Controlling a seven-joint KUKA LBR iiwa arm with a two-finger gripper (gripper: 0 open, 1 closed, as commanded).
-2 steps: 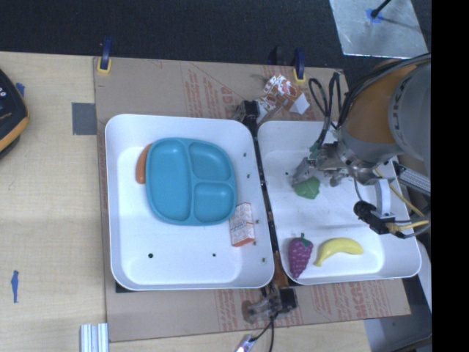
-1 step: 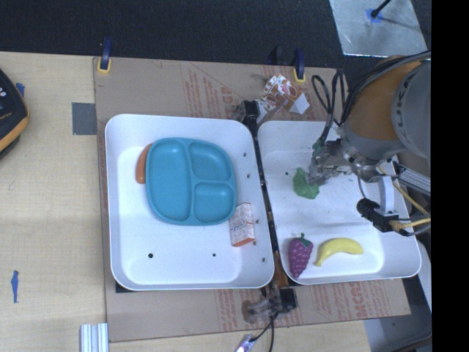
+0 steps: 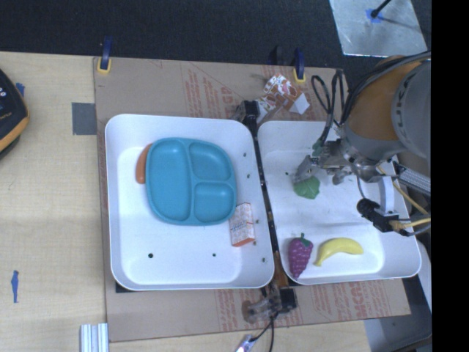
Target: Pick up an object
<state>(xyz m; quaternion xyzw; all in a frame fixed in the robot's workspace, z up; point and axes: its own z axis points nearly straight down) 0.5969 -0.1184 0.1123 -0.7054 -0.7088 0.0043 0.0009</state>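
Tool point(image 3: 308, 173) state unclear; one green piece point(image 3: 308, 188), one banana point(image 3: 338, 249), one grape bunch point(image 3: 298, 254).

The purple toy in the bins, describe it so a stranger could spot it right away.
Look in the right bin, at its near left corner. There the grape bunch lies beside a banana. It is the only purple thing, knobbly with a green stem, while its neighbour is smooth and yellow.

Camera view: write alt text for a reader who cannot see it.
A grey robot arm reaches from the right over the right white bin, above a small green object; a purple grape bunch and yellow banana lie nearer. The left white bin holds a blue divided plate.
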